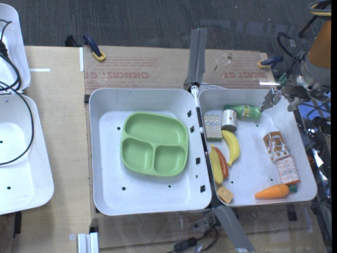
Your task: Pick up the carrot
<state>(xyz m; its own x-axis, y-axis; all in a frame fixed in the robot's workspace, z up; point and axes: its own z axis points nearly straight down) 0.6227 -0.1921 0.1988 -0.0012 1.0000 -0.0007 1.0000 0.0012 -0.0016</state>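
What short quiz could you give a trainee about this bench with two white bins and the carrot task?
1. True or false: the orange carrot with a green end lies in the same shallow white right bin as the yellow banana.
2. Which thing lies in the shallow white left bin?
A. a light green divided plate
B. a red cup
C. a blue sponge
3. Fill in: the two-finger gripper is at the ____ edge of the right bin, close to the green bottle.

Key
1. True; the carrot is at the near edge, the banana nearer the middle wall.
2. A
3. far; it is apart from the carrot.
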